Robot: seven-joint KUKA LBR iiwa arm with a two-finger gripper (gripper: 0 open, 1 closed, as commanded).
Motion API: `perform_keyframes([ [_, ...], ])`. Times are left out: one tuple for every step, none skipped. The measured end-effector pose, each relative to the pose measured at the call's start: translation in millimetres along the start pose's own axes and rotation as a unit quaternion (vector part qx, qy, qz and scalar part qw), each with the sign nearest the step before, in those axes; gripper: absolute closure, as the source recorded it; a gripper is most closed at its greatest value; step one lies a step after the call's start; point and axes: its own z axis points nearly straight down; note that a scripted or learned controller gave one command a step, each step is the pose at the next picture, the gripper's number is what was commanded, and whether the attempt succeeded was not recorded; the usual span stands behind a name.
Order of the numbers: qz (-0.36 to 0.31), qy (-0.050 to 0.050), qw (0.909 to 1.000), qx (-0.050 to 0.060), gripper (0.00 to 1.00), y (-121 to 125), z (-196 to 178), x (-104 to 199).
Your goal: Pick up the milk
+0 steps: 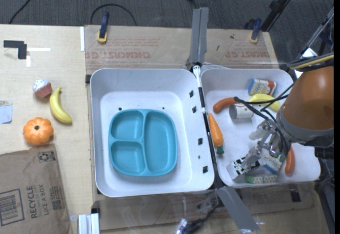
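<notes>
The arm (311, 102) reaches in from the right, its orange band bulking over the right bin's (228, 76) far edge, and bends down into that bin's near right corner. The gripper (265, 149) hangs low there, among a clutter of small things; whether it is wide, narrow or holding anything cannot be told, since the wrist and cables hide it. The milk (274, 163), a small carton with blue on it, lies just under and beside the gripper, close to the bin's near wall. A sausage (289, 161) lies just right of it. Farther back in the same bin sit a can (241, 112), a carrot (215, 131) along the left wall, another sausage (224, 103) and a blue box (260, 87). The left bin (101, 121) holds a blue tray (143, 142).
</notes>
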Motion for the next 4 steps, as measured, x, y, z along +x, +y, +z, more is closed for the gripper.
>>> perform_keyframes([
  [0.001, 0.001, 1.0000, -0.001, 1.00, 1, -11, -1],
  [0.001, 0.002, 1.0000, -0.001, 0.00, 1, -10, 0],
  [0.098, 0.005, 0.9951, 0.004, 0.00, 28, -81, 20],
  [0.108, 0.000, 0.9942, 0.000, 0.00, 4, 2, 2],
])
